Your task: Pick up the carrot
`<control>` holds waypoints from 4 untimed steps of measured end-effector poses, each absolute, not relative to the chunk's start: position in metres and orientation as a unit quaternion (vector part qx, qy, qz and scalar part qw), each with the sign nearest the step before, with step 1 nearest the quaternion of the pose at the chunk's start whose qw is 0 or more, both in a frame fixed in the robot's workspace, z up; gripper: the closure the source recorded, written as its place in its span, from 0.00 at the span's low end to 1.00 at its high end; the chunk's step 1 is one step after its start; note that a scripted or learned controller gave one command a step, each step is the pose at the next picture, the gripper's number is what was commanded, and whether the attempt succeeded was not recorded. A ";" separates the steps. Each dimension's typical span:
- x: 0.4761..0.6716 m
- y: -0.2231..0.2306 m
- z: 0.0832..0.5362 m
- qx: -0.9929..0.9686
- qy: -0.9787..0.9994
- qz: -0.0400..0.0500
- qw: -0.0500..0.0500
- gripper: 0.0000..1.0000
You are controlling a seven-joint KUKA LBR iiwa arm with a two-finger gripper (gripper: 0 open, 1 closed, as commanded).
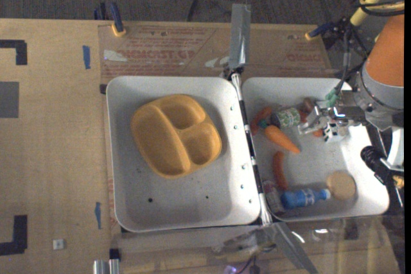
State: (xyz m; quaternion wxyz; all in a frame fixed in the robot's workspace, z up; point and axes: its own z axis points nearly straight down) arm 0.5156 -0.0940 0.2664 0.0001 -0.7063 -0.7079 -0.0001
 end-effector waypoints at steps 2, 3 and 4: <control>0.546 -0.034 0.184 -0.728 -0.685 0.000 0.001 0.00; 0.570 -0.101 0.088 -0.685 -0.728 -0.003 -0.003 0.00; 0.571 -0.102 0.098 -0.687 -0.727 -0.004 -0.004 1.00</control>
